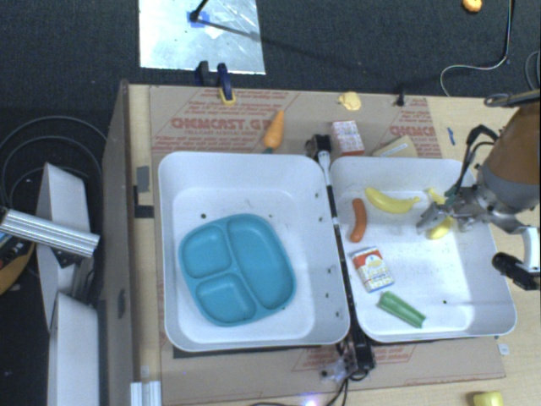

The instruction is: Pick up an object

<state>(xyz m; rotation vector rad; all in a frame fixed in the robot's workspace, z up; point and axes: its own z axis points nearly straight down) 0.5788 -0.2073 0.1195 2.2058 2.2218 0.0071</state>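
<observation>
Nearest the camera, low in the right bin (499,311), a green block (401,309) lies slanted, its long axis running from upper left to lower right. Just up and left of it sits a small red-and-white carton (371,269), flat on the bin floor. Both are well apart from the end effector, down and to its left.

Up a step, a red-orange sausage (359,219) stands nearly vertical in the view, close to the wall that divides the two bins. Beside it, further right, a yellow banana (391,200) stretches roughly left to right, curving a little, its right tip pointing toward the arm.

And here is the action: the end effector (439,221) hangs low at the right side of the right bin, reaching in from the right. A small yellow piece (439,231) sits right at its tips, touching or just below them, with another yellow bit (434,195) just above. How the tips stand, spread or closed, I cannot tell; they blur into dark metal there. So nothing can be called held.

My read: the small yellow piece is the likeliest target, right at the tips, while the banana lies just to the left, its long axis pointing along the line of reach.

Over in the left bin (177,184), a blue divided plate (237,269) rests alone. Beyond the bins, on the table (254,112), an orange carrot (274,130) lies tilted.
</observation>
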